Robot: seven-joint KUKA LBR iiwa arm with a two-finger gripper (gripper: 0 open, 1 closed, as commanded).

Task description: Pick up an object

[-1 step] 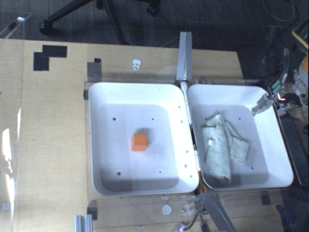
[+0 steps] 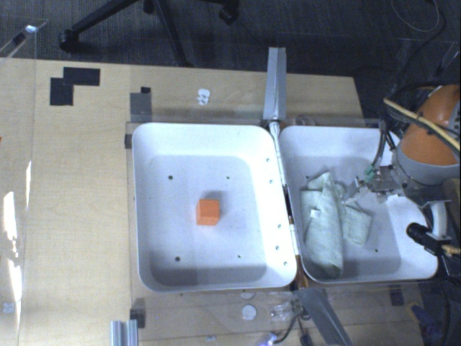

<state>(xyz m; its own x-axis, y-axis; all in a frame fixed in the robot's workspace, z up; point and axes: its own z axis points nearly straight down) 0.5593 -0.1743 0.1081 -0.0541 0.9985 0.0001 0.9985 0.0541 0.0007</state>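
Note:
An orange cube lies near the middle of the left bin. In the right bin a crumpled pale green-white cloth stretches along the left side, with a smaller pale piece beside it. The arm reaches in from the right, its orange band at the bin's right edge. My gripper hangs low over the right bin, at the upper right edge of the cloth. Whether anything sits between its fingers is unclear.
A metal divider post stands between the bins at the back. Black tape marks lie on the wooden bench at upper left. A chair base stands on the dark floor behind. Cables run along the arm at right.

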